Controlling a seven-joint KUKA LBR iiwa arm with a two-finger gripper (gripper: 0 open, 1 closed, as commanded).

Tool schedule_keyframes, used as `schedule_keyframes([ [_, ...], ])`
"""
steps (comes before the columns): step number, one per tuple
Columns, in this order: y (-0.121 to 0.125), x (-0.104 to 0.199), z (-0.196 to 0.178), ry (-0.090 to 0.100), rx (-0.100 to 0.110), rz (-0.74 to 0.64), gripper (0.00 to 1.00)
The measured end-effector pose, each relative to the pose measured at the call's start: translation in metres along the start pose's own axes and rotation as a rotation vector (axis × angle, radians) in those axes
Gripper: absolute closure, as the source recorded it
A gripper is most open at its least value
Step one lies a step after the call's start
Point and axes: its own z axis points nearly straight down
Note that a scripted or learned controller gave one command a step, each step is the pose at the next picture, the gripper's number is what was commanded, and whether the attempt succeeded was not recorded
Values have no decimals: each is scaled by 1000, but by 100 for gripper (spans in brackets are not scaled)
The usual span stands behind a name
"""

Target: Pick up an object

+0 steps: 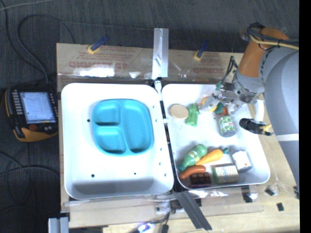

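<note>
**Arm low over the right bin's far corner, grip hidden**

The gripper (224, 100) hung over the far right part of the right bin (262, 176), below the orange band (253, 57) of the grey arm (284, 91). Whether it was clenched, released or grasping anything could not be told from above, because the wrist covered that spot.

Just below the gripper lay a small can (226, 125) with a green speckled label and a red top, tilted and close to the tool; contact could not be made out. A small orange and yellow piece (206, 102) sat just left of the gripper. Further left lay a tan round disc (178, 111) with a green bottle (193, 115) touching its right side.

Along the near wall of that bin clustered a green vegetable (193, 155), an orange carrot (211, 155), a red pepper-like piece (192, 170), a dark brown block (199, 179), a printed box (224, 173) and a white block (241, 160) with a red end.

The left bin (77, 178) held a blue divided tray (121, 126), lying flat near its middle. On the floor to the left of the bench sat a control pendant (33, 111) with a lit screen.
</note>
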Motion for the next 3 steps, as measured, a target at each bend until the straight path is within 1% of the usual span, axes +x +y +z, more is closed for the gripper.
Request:
schedule_keyframes([
  [1,-29,18,3,-6,-63,438,0],
  [2,-53,-11,-3,15,-72,563,0],
  [3,-19,34,-126,-8,-56,446,0],
])
